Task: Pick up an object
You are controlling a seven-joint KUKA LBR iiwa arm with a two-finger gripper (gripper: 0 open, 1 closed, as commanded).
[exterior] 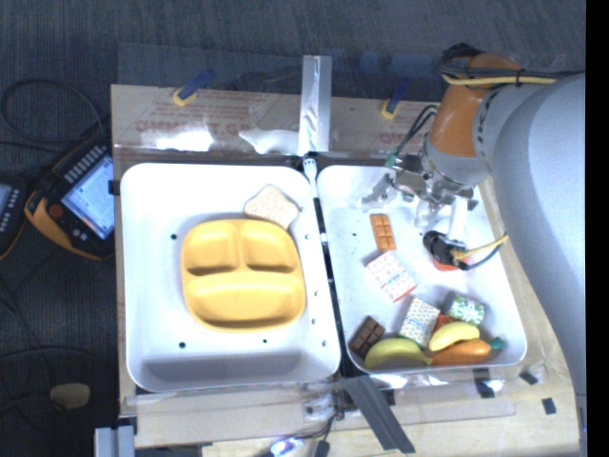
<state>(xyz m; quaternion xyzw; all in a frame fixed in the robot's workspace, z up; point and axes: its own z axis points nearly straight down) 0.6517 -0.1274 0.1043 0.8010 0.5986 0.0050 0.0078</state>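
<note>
Banana [395,352] is lying at right bin's [495,284] near edge; gripper [425,190] is hanging over its far end, near orange wafer [383,231]; can't tell jaws' state.

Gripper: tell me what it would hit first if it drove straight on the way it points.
Most likely the bare floor of the right bin, near its far end, since the gripper points down there. The orange bar lies close by but beside that line. Depth is unclear from this slant.
</note>
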